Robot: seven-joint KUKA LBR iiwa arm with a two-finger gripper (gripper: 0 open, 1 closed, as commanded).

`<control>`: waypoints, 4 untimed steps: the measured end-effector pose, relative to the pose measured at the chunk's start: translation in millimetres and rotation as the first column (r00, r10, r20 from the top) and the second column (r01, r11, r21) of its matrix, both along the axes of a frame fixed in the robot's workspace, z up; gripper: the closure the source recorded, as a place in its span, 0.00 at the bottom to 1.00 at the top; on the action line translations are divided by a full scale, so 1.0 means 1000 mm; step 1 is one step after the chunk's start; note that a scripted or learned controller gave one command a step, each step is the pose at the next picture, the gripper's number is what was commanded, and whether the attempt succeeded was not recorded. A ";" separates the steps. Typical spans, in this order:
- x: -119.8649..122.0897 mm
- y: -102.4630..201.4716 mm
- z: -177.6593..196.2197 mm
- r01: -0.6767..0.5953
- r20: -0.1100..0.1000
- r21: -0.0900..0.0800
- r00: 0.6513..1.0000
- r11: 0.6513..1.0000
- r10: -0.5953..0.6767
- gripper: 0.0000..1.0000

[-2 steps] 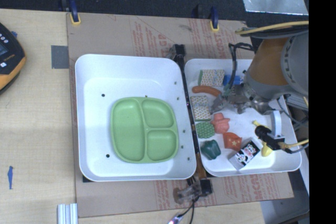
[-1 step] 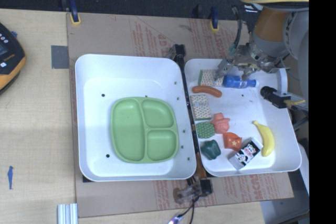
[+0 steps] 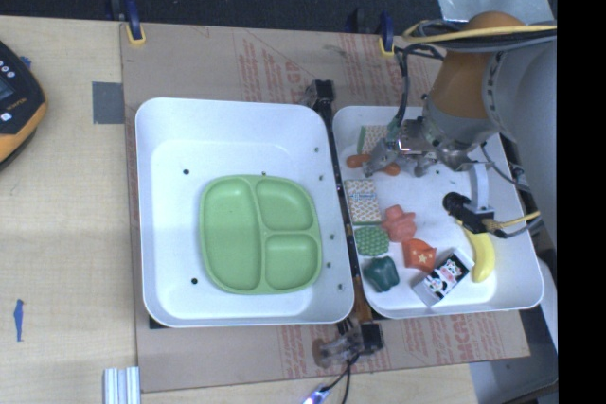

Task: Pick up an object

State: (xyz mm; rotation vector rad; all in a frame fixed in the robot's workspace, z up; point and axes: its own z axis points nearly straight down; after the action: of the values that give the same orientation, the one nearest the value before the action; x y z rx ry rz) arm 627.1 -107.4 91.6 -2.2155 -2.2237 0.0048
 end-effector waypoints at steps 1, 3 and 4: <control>-0.124 -0.041 0.000 0.001 0.000 0.000 1.000 1.000 -0.001 0.00; -0.124 -0.041 0.010 -0.004 -0.001 0.000 1.000 1.000 0.004 0.00; -0.067 -0.105 0.000 0.001 0.002 0.000 1.000 1.000 -0.001 0.00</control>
State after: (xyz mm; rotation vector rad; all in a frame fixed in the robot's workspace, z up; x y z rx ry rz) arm 560.4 -212.2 92.0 -2.2173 -2.2241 0.0029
